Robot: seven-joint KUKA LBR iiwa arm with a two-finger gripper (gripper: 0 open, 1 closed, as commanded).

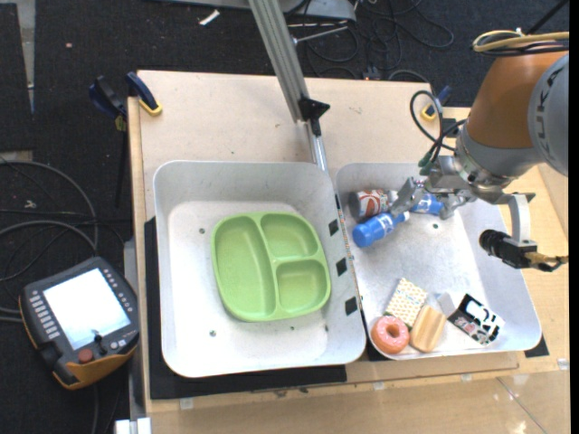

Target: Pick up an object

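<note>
One blue bottle (373,230), lying on its side in the right bin (452,269), toward that bin's far-left corner, cap end pointing toward the claw (418,199). Judged light, rigid plastic, smooth and round, so apt to roll or slip; best taken across the middle of the body, fingers square to its long axis.

Adjacent: a red-and-white can (368,202), just beside the bottle on its far side; crowding may hinder a clean approach.

Claw: hovering low over the bottle's cap end, near or touching; whether clenched or released cannot be told.

Near edge of the same bin: pink doughnut (391,334), waffle piece (407,300), bread roll (428,329), black-and-white item (477,319).

Left bin (181,206): green divided tray (270,266), central.
</note>
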